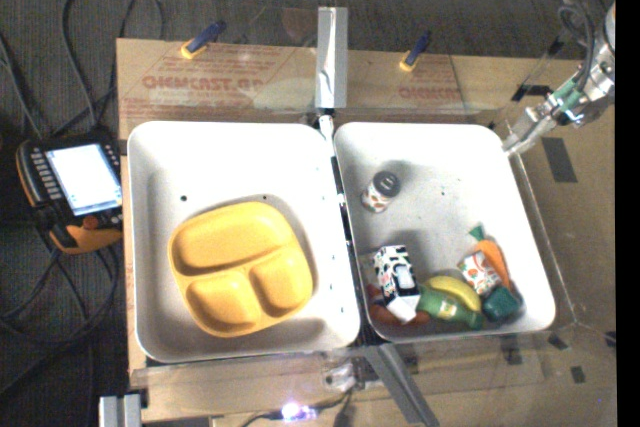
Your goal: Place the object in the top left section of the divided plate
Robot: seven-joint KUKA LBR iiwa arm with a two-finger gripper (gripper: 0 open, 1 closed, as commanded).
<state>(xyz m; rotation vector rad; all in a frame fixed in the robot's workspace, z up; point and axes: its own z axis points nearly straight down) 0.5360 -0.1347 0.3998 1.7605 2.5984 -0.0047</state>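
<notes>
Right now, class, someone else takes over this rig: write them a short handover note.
Gripper: at the upper right corner of the right bin, above its rim, holding nothing I can see.
Divided plate: yellow, in the left bin, all sections bare.
Objects: a small can alone near the right bin's middle; a carton, banana and carrot piled along its lower edge.
Done: nothing placed.
Left: pick an object, set it in the plate's top left section.

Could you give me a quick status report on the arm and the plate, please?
End effector up at right bin's far right corner, off the toys. Yellow plate in left bin, nothing on it. Toys bunched at right bin's near edge.
</notes>
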